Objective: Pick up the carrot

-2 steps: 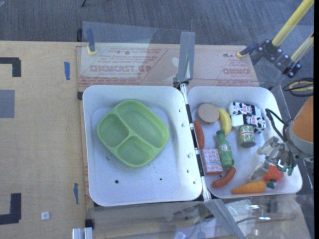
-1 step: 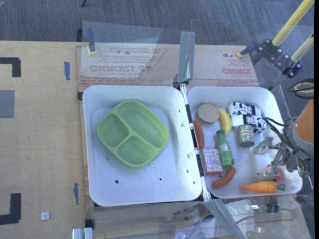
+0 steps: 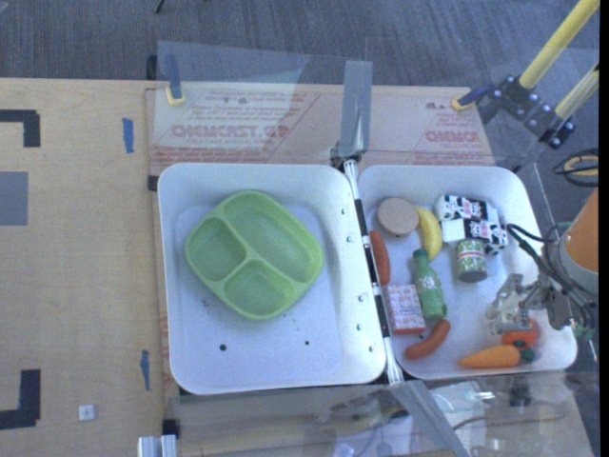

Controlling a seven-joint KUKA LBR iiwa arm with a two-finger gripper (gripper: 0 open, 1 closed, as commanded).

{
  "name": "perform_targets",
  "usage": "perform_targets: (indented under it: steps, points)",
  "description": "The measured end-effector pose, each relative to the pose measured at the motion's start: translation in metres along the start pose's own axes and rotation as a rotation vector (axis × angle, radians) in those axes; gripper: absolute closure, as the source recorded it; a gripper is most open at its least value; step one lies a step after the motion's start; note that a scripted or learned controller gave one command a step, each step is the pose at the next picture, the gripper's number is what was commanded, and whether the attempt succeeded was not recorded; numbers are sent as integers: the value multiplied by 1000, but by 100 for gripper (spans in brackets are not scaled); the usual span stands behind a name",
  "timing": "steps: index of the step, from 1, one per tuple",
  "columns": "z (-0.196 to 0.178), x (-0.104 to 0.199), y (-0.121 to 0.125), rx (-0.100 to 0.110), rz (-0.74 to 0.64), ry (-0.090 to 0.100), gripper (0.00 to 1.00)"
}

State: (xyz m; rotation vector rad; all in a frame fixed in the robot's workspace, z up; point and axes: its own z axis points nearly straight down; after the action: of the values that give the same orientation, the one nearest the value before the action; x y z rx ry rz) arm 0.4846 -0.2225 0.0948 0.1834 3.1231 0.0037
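The gripper point(image 3: 511, 305) is down in the right bin point(image 3: 519, 184), near its right wall, metal fingers pointing toward the lower left. Honestly can't tell whether it's clenched or released, too much cable and clutter around it.

The carrot point(image 3: 491, 357) lies flat on the bin floor just below the gripper, tip pointing left, green top at the right. Right between the two there's a small red thing point(image 3: 520, 336), maybe a tomato, touching the carrot's top end. Nothing looks lifted.

Left of the gripper stands a green bottle point(image 3: 428, 287), with a pink carton point(image 3: 404, 307) beside that. A green can point(image 3: 470, 260) is up-left of the gripper, close by. Further up-left: a banana point(image 3: 430, 231), a brown disc point(image 3: 397, 216), and a black-and-white cow-print box point(image 3: 468, 219). One sausage point(image 3: 427, 340) lies down-left, near the carrot's tip, and another point(image 3: 380, 256) runs along the bin's left wall.

Way off left, in the other bin point(image 3: 190, 350), sits a green divided plate point(image 3: 252, 253).
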Motion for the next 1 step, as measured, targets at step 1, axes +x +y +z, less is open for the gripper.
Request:
perform_targets:
  steps: [1]
  points:
    - [-4, -5, 1, 2, -2, -16, 0]
